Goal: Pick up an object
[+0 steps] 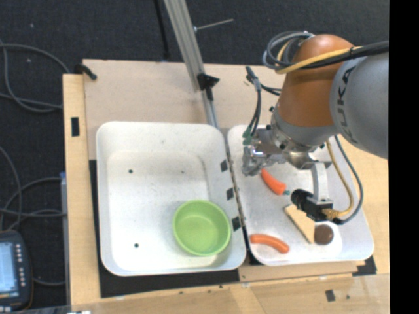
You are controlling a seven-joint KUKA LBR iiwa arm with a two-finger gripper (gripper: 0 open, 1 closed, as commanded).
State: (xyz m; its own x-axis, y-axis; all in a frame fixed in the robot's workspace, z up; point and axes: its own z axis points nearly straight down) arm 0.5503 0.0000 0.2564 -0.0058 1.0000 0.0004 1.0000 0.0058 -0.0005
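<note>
the arm [353, 90] comes in from the right, its grey link ending in a big orange dome that hangs over the back of the right bin [362, 241]. below the dome the wrist bends down and toward the wall between the two bins, so the gripper [252, 162] sits low in the right bin's back left corner, close against that wall. from here i cannot tell how far the jaws are parted or whether they have anything.

just beside the gripper, toward the right, lies a short orange carrot [273, 182], slanted. a second orange carrot [269, 243] lies near the front rim. a tan wedge [300, 222] and a brown ball [323, 234] sit in the front right part, the ball just beside the wedge. the left bin [105, 175] holds a green bowl [201, 227], upright, near its front right corner.

dark letters run along the grey link, cut off at the edge and not readable whole.
</note>
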